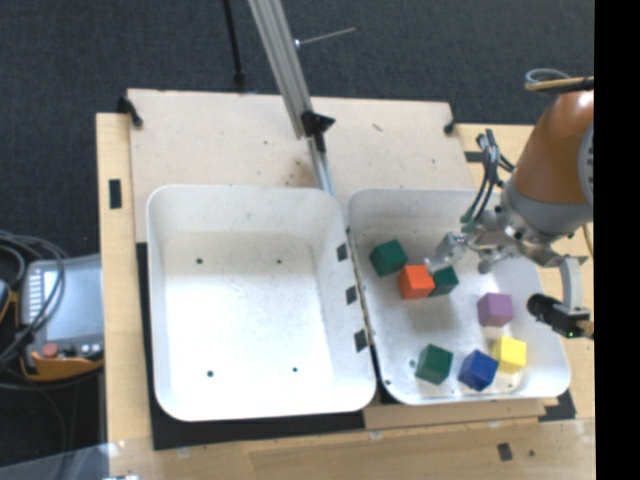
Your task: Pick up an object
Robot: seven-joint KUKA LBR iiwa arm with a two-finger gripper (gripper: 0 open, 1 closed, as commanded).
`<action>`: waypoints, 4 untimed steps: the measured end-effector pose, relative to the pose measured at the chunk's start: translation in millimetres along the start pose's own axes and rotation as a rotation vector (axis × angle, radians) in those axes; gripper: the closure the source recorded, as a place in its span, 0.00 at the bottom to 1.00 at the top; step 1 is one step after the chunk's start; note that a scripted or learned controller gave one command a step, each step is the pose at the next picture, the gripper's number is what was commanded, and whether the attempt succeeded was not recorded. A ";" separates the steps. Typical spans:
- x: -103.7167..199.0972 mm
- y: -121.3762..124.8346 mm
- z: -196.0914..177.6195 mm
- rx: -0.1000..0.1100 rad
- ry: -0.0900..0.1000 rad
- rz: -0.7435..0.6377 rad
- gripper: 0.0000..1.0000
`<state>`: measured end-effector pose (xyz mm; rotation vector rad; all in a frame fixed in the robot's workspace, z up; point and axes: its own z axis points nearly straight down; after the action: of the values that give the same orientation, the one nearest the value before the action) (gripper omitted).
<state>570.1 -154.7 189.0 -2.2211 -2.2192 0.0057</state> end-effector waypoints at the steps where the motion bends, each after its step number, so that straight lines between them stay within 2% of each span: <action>1: -4.9 2.2 43.0 0.000 0.000 0.001 0.00; 2: -6.7 10.1 62.4 -0.031 -0.006 -0.003 0.00; 3: -7.8 11.4 52.1 -0.036 -0.005 0.002 1.00; 4: -0.4 13.7 -8.2 -0.012 -0.001 -0.005 1.00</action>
<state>583.8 -155.1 197.2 -2.2218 -2.2308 -0.0066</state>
